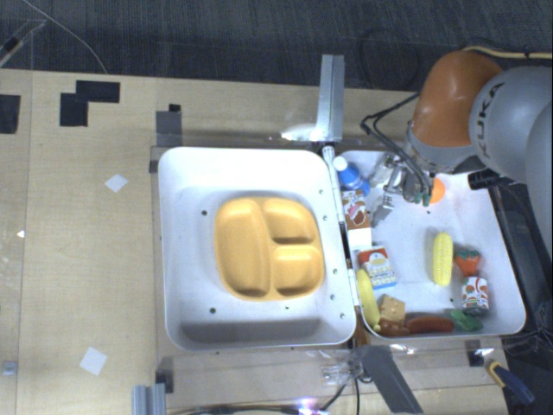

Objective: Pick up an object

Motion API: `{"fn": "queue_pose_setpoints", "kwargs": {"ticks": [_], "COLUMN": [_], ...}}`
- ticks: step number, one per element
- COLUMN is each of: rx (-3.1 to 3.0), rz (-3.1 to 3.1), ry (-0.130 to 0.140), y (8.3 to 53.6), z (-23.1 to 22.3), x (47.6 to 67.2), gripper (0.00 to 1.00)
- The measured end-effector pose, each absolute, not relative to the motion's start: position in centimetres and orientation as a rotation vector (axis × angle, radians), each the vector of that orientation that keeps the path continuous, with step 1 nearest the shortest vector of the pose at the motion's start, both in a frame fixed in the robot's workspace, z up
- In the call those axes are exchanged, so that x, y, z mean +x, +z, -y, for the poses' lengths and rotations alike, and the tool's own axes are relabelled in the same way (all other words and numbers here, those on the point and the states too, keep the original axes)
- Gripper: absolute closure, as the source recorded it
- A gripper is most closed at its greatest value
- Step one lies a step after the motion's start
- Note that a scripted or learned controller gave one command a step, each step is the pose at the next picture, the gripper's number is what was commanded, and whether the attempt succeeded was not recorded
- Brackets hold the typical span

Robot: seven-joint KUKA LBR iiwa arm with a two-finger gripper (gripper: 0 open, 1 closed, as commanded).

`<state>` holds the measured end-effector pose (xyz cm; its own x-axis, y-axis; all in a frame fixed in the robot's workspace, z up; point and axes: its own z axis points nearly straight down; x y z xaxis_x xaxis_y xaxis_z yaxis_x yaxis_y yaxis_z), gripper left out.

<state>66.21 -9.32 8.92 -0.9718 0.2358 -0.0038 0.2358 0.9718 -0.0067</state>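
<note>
— Where's the arm (484, 102) got to?

— Over the far end of the right bin (505, 258), gripper (399, 188) hanging just beside the bottle (349, 178), with something orange (436, 190) on its other side.

— Holding anything?

— Nothing between the fingers that I can make out. Whether they're spread or closed, I can't tell from here.

— So what's it after?

— My guess is it's choosing. The corn (441, 258), the banana (366, 294) and the carton (378, 266) lie nearer us. The left bin (181, 258) has just the yellow tray (268, 247).

— Next?

— Settle above one item, drop straight down, then close on it
</note>
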Motion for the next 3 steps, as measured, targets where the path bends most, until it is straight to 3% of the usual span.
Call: {"fn": "queue_pose_setpoints", "kwargs": {"ticks": [1,2,3], "rx": [0.227,0.607,0.9], "rz": [-3.116,-3.073,-2.997], "ry": [-0.008,0.0,0.001], "y": [16.0,13.7,10.9], "z": [17.9,20.6,20.6], "x": [63.7,60.4,62.6], "gripper": [0.0,0.0,0.0]}}
